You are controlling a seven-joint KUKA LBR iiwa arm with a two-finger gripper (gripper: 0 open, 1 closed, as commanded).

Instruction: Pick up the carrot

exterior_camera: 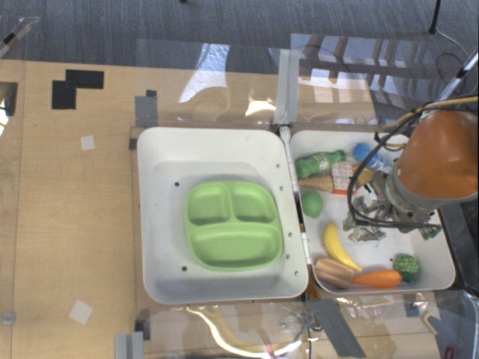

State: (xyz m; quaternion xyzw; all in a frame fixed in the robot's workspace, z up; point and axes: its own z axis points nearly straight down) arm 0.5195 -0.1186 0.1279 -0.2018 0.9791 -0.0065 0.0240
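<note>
A: Where is the carrot lying?
B: At the right bin's near edge, beside the banana, untouched.
A: The gripper?
B: Hovering above; I cannot tell its fingers' state.

Bench: pale wood-look top, matt, under clear glossy sheeting with glare. Bins: white plastic, smooth, satin. Tray: light green plastic, smooth, soft sheen. Carrot: orange, smooth, plastic-looking, slightly glossy. Banana: yellow, smooth, glossy plastic look. Broccoli: dark green, bumpy. Lime: green, smooth. Arm band: orange, smooth, semi-gloss. Wrist: grey metal look. Floor, far: grey, ribbed carpet-like texture, matt.
</note>
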